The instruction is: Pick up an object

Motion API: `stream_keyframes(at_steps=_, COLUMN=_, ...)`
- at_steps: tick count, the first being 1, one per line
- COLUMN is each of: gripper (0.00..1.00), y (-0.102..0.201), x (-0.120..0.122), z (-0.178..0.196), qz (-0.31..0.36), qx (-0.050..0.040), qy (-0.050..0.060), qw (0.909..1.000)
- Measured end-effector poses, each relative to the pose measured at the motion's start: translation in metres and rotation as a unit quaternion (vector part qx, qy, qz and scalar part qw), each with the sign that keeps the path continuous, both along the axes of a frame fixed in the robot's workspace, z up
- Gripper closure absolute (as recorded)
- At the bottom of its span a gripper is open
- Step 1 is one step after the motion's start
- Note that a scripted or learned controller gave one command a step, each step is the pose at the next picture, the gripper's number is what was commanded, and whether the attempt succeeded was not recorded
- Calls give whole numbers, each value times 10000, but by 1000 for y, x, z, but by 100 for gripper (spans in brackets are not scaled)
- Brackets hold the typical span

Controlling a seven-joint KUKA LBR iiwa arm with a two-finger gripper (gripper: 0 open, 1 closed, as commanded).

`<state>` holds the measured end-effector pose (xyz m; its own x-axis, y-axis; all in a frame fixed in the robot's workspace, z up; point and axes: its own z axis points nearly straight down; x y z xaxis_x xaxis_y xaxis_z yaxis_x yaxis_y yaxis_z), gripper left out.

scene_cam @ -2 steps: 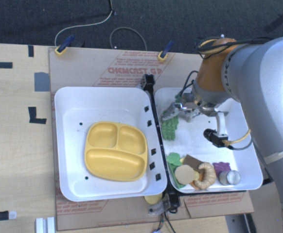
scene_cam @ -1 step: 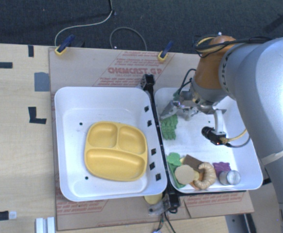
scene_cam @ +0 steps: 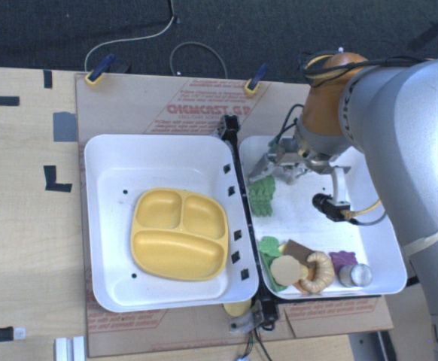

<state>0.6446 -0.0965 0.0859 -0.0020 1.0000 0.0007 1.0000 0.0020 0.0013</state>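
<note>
White bins (scene_cam: pixel 98 201) on cardboard-covered bench (scene_cam: pixel 196 107).
Gripper (scene_cam: pixel 268 170) is poised over green toy (scene_cam: pixel 262 195); finger opening cannot be told.

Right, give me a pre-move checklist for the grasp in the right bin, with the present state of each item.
1. Target under the gripper: ok, the ridged green block lies just below the gripper.
2. Object between the fingers: not ok, nothing shows gripped.
3. Finger opening: cannot tell, the wrist hides it.
4. Room around the target: ok, the green block lies apart from the pile of the tan pretzel-shaped piece, round beige disc and purple piece at the near edge.
5. Side clearance: not ok, the green block sits close to the right white bin wall by the divider.
6. Left white bin: ok, the yellow compartment tray lies flat.
</note>
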Motion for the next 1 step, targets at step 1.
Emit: stream_keyframes(at_steps=1, gripper=0, y=-1, x=0, z=0, qz=3, qx=0, qy=-3, qw=10000)
